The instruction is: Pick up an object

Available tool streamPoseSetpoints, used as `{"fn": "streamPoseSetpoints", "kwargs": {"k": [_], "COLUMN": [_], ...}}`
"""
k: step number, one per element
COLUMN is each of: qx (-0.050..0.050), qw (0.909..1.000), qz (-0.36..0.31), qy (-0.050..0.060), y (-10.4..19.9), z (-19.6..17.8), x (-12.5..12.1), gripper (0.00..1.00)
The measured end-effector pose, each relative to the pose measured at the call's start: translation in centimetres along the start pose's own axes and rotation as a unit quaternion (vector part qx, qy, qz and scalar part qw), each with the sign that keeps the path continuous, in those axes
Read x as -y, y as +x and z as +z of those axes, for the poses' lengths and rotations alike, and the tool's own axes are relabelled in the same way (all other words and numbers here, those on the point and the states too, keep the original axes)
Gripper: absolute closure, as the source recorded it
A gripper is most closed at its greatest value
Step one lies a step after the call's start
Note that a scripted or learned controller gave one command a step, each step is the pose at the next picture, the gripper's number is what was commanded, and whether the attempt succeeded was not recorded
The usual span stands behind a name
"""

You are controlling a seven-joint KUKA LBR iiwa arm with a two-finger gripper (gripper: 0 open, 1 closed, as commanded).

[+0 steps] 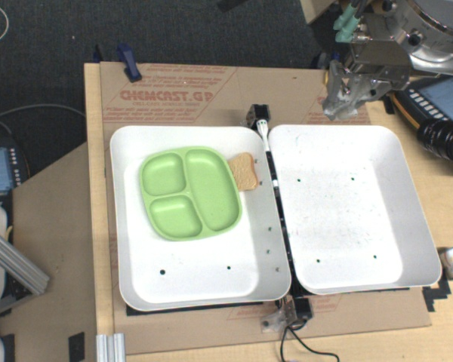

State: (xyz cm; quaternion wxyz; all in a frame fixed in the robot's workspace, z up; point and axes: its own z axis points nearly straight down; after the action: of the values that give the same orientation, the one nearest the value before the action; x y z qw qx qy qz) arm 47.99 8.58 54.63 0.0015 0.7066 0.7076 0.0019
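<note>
Above the far rim of the right bin (408, 202), end effector (346, 100) hangs clear of the contents; whether open or closed, cannot tell. Nothing seen in its grip. Task looks unstarted: approach, grasp, lift all remain. Candidates sit in left bin (136, 270): green divided plate (190, 193), and a tan cracker-like piece (244, 172) touching its right edge, long axis running near-to-far, slightly tilted.

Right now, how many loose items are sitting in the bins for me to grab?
2, both in the left bin: a green divided plate near its middle, and a small tan cracker-like piece touching the plate's right edge. Nothing appears hidden.
</note>
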Motion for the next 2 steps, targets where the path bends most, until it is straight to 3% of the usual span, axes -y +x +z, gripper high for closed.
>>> {"fn": "streamPoseSetpoints", "kwargs": {"k": [1, 2], "qx": [0.002, -0.001], "qw": [0.9999, 1.0], "qz": [0.002, -0.003], "qy": [0.012, 0.0], "y": [-0.4, 6.2], "z": [18.9, 14.4], "x": [0.3, 0.1], "gripper": [1.0, 1.0]}}
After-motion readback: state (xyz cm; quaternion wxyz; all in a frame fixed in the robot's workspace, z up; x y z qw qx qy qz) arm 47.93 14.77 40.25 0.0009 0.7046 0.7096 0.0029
